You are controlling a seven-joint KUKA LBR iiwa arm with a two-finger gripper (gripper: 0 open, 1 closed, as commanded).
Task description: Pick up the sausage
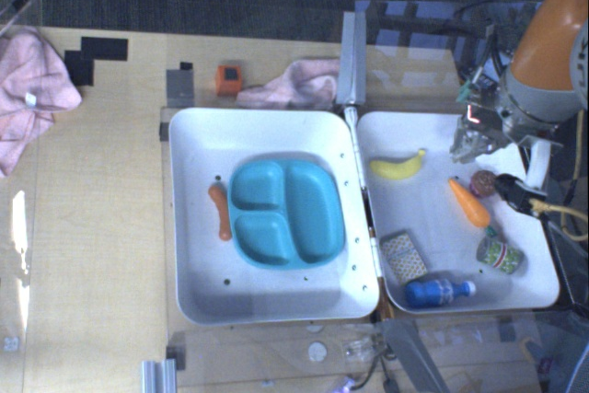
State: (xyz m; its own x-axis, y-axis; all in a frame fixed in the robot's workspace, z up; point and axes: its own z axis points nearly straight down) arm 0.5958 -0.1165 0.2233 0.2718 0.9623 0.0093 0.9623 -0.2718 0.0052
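Observation:
The sausage [220, 210] is a slim orange-brown link lying lengthwise on the floor of the left bin [193, 290], just left of the blue divided plate [283, 210]. My gripper [473, 145] hangs over the upper right part of the right bin [543, 290], far to the right of the sausage, with the plate and the bins' shared wall between them. Nothing is visibly held in it.
The right bin holds a banana [398, 167], a carrot [469, 202], a small brown round item [483, 183], a green can [500, 255], a blue bottle [437, 291] and a patterned pouch [403, 255]. Pink cloths lie behind the bins [293, 86] and at the far left [32, 92].

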